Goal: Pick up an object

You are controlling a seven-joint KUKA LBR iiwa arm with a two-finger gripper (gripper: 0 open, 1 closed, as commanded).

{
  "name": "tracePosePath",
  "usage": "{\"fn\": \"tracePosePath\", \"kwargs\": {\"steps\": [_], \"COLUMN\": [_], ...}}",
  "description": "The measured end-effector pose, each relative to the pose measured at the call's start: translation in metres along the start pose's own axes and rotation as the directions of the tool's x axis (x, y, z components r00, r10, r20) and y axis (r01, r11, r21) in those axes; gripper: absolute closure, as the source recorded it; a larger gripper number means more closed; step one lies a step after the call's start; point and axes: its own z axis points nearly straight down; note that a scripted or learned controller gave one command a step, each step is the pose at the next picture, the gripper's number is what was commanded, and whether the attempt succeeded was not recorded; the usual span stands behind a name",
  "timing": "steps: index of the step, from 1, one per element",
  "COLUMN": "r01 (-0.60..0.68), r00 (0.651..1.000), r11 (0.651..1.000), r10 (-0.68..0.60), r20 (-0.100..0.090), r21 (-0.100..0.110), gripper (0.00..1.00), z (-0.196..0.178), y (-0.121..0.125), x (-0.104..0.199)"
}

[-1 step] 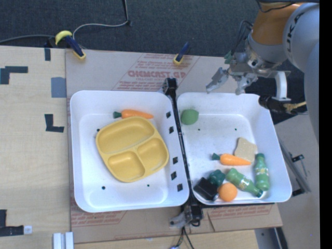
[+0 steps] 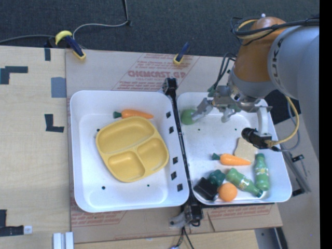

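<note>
The grey arm [image 2: 290, 51] leans in from the right, its orange band [image 2: 257, 48] hunched over the far end of the right bin [image 2: 199, 139], wrist bent down toward the bin floor. The tool [image 2: 215, 109] hangs low there with its two fingers [image 2: 203, 108] splayed apart, nothing between them. Just to the left of the tool, touching or nearly touching the nearer fingertip, sits a small green ball [image 2: 187, 116] against the bin's left wall. Below the tool, toward the near end of the same bin, lie a toy carrot [image 2: 233, 160], a pale flat slab [image 2: 245, 147], two green bottles [image 2: 261, 173] and [image 2: 241, 181], an orange ball [image 2: 227, 192] and a black block [image 2: 206, 188], all well apart from the fingers. Far left of the tool, in the left bin [image 2: 83, 154], a yellow divided plate [image 2: 132, 148] rests with a second carrot [image 2: 135, 114] at its far edge. Both bins sit on cardboard on the table [image 2: 31, 139].
</note>
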Motion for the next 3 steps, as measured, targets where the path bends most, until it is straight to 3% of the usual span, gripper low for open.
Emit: {"fn": "tracePosePath", "kwargs": {"steps": [1,2,3], "r01": [-0.003,-0.001,-0.001], "r00": [1.000,1.000,1.000], "r11": [1.000,1.000,1.000], "r10": [0.003,0.001,0.001], "r20": [0.001,0.001,-0.001], "r21": [-0.002,-0.001,-0.003], "gripper": [0.00,0.00,0.00], "z": [-0.063,-0.038,0.109], "y": [-0.105,-0.027,-0.077], "x": [-0.033,-0.077,-0.067]}}
